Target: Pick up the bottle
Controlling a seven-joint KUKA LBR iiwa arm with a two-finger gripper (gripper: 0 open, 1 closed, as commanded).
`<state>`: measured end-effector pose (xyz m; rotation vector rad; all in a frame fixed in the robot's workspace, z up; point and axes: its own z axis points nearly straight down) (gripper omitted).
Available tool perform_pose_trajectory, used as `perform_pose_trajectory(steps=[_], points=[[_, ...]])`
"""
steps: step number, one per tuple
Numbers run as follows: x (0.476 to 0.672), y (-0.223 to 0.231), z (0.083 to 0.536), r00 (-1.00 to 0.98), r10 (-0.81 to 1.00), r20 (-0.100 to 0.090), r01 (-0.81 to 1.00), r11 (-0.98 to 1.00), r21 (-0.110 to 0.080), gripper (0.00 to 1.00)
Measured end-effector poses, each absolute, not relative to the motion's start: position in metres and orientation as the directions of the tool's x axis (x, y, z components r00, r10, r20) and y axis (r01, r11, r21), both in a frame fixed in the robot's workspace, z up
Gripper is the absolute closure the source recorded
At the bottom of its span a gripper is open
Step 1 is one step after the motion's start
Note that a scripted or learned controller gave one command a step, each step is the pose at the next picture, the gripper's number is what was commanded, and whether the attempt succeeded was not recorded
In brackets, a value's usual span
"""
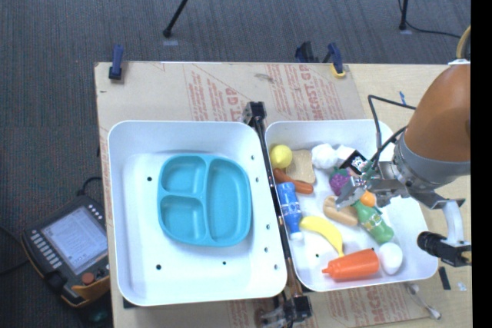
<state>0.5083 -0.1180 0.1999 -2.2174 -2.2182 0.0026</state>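
Three bottle-like things lie in the right bin (430, 265). A blue bottle (288, 205) with a white label rests along the bin's left wall. A green bottle (375, 221) with an orange top lies near the middle right. An orange bottle (352, 265) lies at the front. My gripper (355, 190) hangs over the middle of the bin, just up and left of the green bottle's top and beside a purple toy (339, 182). Nothing is visibly held in it.
The right bin also holds a yellow ball (280, 156), a banana (323, 230), a hot dog (340, 211), a white egg (391, 257) and white items at the back (324, 156). A blue divided plate (206, 200) sits in the left bin (123, 242).
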Motion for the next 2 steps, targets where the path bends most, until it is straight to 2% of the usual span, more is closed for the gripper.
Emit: perform_pose_trajectory(steps=[1,2], points=[[0.509,-0.118,0.209,0.001,1.0,0.004,1.0,-0.001,-0.007,1.0],[0.476,-0.092,0.279,0.215,0.977,0.001,0.977,-0.215,-0.004,1.0]])
